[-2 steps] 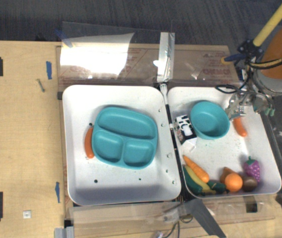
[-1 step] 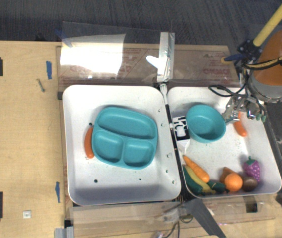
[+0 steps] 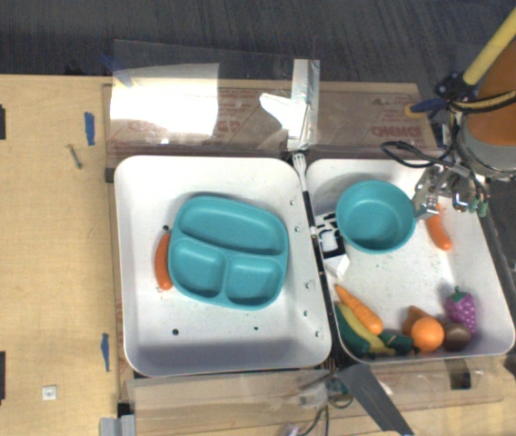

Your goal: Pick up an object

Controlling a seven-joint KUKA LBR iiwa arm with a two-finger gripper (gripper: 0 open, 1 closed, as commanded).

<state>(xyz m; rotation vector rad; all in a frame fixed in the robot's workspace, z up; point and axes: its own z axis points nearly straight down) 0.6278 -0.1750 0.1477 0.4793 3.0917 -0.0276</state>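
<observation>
My gripper point(image 3: 436, 196) hangs over the back right part of the right bin point(image 3: 492, 271), beside the teal bowl point(image 3: 374, 216). A small orange carrot-shaped piece point(image 3: 439, 232) lies on the bin floor, with its upper end right under the gripper. Whether the gripper touches it I cannot tell. Along the front of this bin lie a carrot point(image 3: 358, 310), a green piece point(image 3: 360, 339), an orange ball point(image 3: 428, 333), a brown piece point(image 3: 458, 336) and purple grapes point(image 3: 461, 309).
The left bin point(image 3: 135, 271) holds a teal divided plate point(image 3: 229, 251) and an orange sausage-shaped piece point(image 3: 162, 262) at the plate's left edge. A metal divider point(image 3: 312, 243) runs between the bins. Cables and the orange-banded arm point(image 3: 503, 89) stand at the right.
</observation>
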